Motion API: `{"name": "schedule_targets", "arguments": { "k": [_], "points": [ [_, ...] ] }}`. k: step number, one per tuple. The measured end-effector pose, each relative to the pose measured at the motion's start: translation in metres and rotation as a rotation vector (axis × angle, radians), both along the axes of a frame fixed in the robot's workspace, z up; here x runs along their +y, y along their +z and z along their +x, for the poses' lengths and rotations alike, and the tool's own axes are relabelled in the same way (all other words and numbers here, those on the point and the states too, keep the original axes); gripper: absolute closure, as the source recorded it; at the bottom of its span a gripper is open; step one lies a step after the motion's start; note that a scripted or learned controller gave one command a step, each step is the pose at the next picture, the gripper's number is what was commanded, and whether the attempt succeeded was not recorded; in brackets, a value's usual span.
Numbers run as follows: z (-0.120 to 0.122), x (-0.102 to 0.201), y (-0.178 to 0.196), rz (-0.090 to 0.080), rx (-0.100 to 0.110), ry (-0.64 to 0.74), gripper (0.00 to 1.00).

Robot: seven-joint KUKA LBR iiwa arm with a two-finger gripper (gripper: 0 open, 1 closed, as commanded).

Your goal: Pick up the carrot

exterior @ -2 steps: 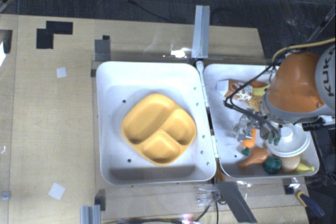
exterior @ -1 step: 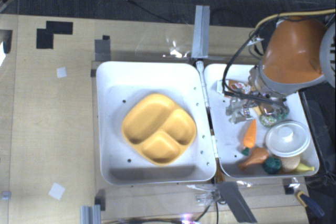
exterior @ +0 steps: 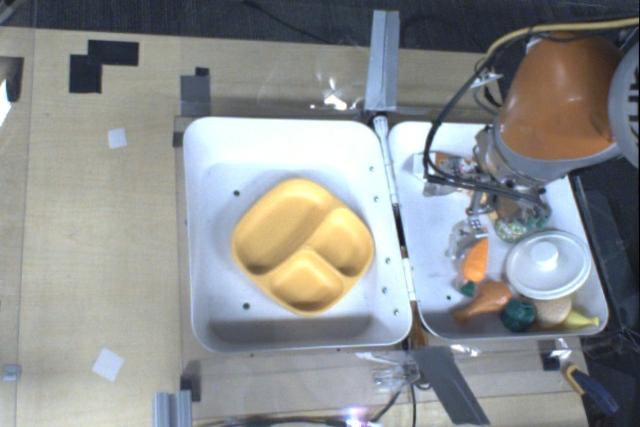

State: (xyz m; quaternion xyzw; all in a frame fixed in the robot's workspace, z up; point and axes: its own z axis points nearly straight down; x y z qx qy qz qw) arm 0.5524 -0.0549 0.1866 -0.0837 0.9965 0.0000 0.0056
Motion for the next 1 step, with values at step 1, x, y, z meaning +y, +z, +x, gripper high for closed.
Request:
{"name": "schedule_targets", "arguments": {
  "k": [1],
  "points": [
    [0.0015, -0.0322, -0.0962, -0.002, -0.004, 0.131, 0.00]
  ]
}}
